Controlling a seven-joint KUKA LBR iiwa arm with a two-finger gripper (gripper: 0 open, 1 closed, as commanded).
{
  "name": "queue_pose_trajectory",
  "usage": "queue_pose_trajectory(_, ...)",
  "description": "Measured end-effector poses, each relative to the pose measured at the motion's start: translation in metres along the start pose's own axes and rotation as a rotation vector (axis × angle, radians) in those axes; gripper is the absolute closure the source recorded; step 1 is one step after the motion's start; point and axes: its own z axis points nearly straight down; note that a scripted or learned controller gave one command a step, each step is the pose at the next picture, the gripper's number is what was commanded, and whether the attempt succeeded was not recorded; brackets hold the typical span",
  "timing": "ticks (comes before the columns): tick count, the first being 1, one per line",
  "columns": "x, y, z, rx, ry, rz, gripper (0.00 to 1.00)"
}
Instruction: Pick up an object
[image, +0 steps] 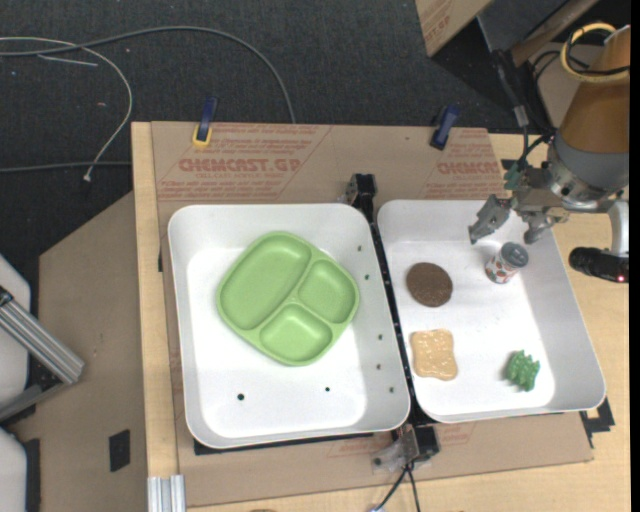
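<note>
My gripper (512, 226) hangs over the far part of the right bin (580, 395), fingers spread apart and open, nothing between them. Just below it a small can-like object (505, 263) with a grey lid and red label lies on the bin floor. A brown round cookie (429, 284) sits at the bin's left side. Nearer the front, a tan cracker (435, 354) lies on the floor, and a green broccoli piece (521, 369) rests at the front right.
The left bin (200, 400) holds a green divided plate (288, 297). A black divider (380, 270) runs between the bins. Blue clamps (206, 118) (445, 127) grip the cardboard base at the far edge. The arm's orange band (598, 100) rises at the right.
</note>
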Motion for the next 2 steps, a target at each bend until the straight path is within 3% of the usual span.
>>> queue_pose_trajectory(1, 0.0, 0.003, -0.009, -0.015, -0.002, -0.003, 0.0)
queue_pose_trajectory(2, -0.007, 0.008, 0.048, -0.011, -0.002, -0.002, 0.0)
